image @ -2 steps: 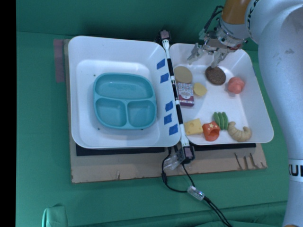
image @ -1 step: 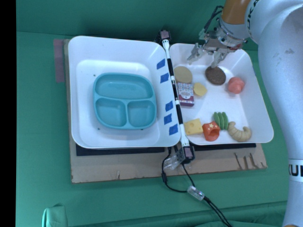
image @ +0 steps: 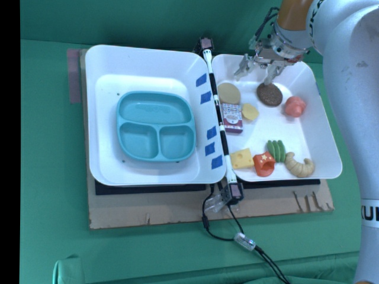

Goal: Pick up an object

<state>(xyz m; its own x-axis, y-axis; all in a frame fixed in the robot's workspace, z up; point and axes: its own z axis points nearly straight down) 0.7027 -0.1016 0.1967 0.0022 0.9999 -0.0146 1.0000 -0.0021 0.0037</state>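
My gripper (image: 259, 69) hangs open over the back of the right bin (image: 318, 136), with nothing between its fingers. Just in front of it lies a brown round patty (image: 269, 94). A tan oval potato (image: 228, 92) and a small yellow chip (image: 250, 112) lie to the left of the patty. A red tomato-like piece (image: 294, 106) sits to the patty's right. Toward the front are a red-and-white carton (image: 233, 118), a cheese wedge (image: 241, 158), a red pepper (image: 263, 164), green beans (image: 276, 148) and a croissant (image: 299, 165).
The left bin (image: 103, 70) holds a teal divided plate (image: 156, 126). A black-and-white divider (image: 215, 108) with blue tape marks runs between the bins. Cables (image: 237, 235) trail off the bench front. The arm's grey body (image: 355, 99) covers the right side.
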